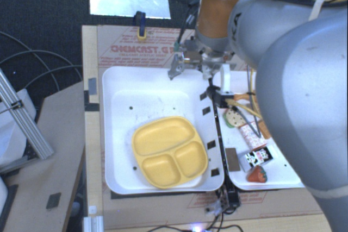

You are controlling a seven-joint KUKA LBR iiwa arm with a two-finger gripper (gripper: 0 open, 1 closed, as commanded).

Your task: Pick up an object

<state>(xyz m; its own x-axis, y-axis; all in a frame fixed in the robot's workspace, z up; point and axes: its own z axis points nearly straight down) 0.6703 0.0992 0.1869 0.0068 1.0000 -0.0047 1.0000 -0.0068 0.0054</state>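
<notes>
Tool (176, 69) hung over the far rim of the left bin (117, 117), beyond the yellow tray (169, 151); finger state unreadable, nothing visibly held, likely mid-approach.

From my station I saw two white bins: the left bin (117, 117) carried a pale yellow divided tray (169, 151), plain and unpatterned, plus a few small dark specks on its floor. The right bin (283, 176) held a red strawberry-like piece (258, 174), a small black-and-white patterned carton (258, 156) and a tan round piece with dark dots (235, 116). The arm (293, 62) was grey with an orange band (220, 0). Red lettering ran across the brown cardboard (136, 47) behind the bins.
</notes>
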